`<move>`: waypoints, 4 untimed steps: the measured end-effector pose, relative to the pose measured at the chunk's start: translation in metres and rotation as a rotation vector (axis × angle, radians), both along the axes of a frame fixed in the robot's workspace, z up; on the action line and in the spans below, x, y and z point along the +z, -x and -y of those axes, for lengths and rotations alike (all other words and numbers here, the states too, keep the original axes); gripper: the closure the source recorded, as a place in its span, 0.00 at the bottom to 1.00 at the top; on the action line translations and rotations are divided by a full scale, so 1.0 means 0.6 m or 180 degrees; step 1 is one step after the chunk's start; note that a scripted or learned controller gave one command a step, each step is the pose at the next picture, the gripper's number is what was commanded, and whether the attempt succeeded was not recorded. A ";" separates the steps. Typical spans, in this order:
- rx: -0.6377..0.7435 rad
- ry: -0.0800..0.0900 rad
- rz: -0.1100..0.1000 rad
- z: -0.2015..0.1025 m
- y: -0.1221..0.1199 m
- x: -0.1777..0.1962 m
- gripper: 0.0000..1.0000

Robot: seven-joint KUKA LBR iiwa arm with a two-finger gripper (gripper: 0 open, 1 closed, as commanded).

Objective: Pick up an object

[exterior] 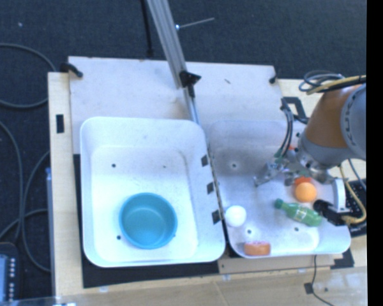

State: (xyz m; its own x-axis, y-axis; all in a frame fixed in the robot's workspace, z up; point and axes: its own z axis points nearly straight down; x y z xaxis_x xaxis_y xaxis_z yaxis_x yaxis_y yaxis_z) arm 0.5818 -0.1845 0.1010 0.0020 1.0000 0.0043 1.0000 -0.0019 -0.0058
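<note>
The left bin (96, 171) is the big white tray, and the right bin (242, 145) sits touching its side. The arm (332, 126) is over the right bin, far from the left bin. A blue bowl (148, 220) sits inside the left bin, near its front. The gripper (276, 171) is low in the right bin, about midway across it from the left bin. I cannot tell if it is shut or open, and nothing shows in it.

A green bottle (299, 212) lies further from the left bin than the gripper, with an orange ball (305, 190) just behind it. A white ball (235, 215) is just beside the left bin's wall. A small orange piece (258, 248) lies near the white ball.

I think the orange ball is the closest thing to grab. To do it well, the gripper should come straight down over the ball's middle, or it may roll away.
</note>
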 end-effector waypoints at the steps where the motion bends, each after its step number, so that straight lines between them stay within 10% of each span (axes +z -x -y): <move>1: -0.0009 -0.0004 0.0020 0.000 -0.002 0.021 1.00; 4: 0.0030 0.0013 0.0041 0.017 -0.016 0.271 1.00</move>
State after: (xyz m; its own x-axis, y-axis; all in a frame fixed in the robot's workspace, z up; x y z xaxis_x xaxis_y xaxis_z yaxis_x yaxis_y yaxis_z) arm 0.5914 -0.1945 0.2637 -0.0074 1.0000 0.0001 0.9999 0.0074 0.0071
